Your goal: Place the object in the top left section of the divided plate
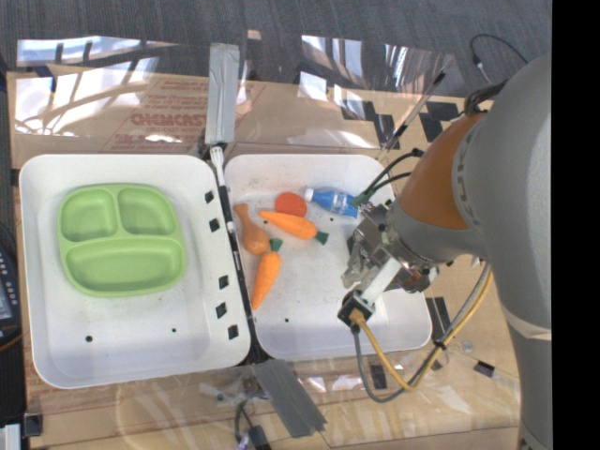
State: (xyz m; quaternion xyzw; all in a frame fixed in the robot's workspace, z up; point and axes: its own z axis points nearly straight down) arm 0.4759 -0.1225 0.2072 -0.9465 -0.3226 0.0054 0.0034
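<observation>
Desk (112, 415) under two white bins, side by side for short carry across.
Grey arm (506, 186) in from right, above right bin (300, 324); probably lining up pick.
Left bin (122, 340): green divided plate (122, 265) flat, top left section (87, 216) bare, drop not yet made.
Tool (364, 251) low over right bin's right half, apart from toys; spread or pressed together, cannot tell.
Task's thing not named, presumably in cluster at right bin's upper left: blue bottle (336, 202), carrot (289, 225), second carrot (265, 279), orange-brown piece (251, 235), red piece (291, 202).

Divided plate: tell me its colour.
The divided plate is light green; the camera view shows it best.
</observation>
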